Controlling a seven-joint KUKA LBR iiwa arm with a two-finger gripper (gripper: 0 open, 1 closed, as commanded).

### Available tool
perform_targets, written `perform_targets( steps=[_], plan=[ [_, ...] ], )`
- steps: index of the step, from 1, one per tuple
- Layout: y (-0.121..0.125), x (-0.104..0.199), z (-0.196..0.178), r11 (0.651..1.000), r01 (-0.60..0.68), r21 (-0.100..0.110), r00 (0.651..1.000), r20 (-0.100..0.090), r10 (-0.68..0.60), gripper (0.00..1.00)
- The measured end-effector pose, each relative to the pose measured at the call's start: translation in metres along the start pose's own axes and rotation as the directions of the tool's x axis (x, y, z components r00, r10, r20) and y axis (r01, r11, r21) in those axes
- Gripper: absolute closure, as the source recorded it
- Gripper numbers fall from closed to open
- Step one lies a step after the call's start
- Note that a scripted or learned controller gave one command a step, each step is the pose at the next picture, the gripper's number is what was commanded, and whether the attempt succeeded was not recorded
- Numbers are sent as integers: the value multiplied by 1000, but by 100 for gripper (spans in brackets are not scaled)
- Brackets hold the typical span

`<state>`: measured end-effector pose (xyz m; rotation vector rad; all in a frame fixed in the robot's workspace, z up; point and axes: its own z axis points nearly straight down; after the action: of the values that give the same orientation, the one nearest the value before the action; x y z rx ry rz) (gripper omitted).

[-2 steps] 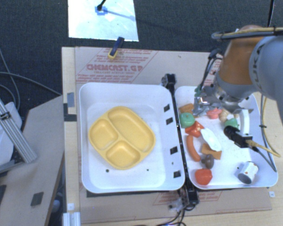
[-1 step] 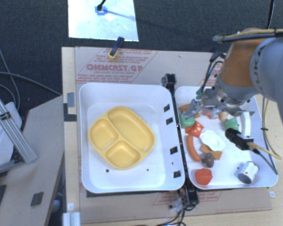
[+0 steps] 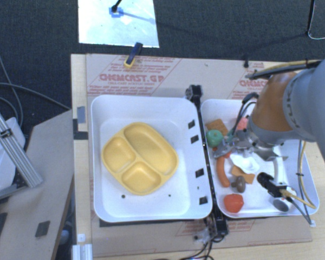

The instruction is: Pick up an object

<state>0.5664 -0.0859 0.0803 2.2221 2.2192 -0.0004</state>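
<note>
Two white bins sit side by side on the bench. The left bin [image 3: 105,199] carries a yellow compartment tray [image 3: 139,157], lying flat near centre, well apart from the arm. The right bin [image 3: 310,191] holds the clutter: a green round piece [image 3: 214,138] at about 10 o'clock in the bin, an orange block [image 3: 217,125] just above it, an orange carrot-like stick [image 3: 223,172] running towards 6 o'clock, a small brown lump [image 3: 239,184] beside its lower end, and a red tomato-like piece [image 3: 233,202] at 7 o'clock. The gripper [image 3: 237,143] hangs low over the bin's upper-left part, just beside the green piece; the wrist hides the jaws, so cannot tell how wide they stand or whether anything is between them. Judgement: the green piece looks light, rigid, smooth, possibly slippery; best taken across its widest part. The carrot stick would suit a pinch across mid-length.
</note>
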Motion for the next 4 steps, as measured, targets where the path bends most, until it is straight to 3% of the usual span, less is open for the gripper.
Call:
perform_targets(
  steps=[1,2,3,4],
  plan=[
    [3,0,-15,1000,2,-7,1000,4,-2,100],
    [3,0,-15,1000,3,-6,1000,4,-3,0],
    [91,-3,2,997,19,72,1000,-11,-18,0],
    [88,-4,-7,997,18,70,1000,-9,-17,100]
  ],
)
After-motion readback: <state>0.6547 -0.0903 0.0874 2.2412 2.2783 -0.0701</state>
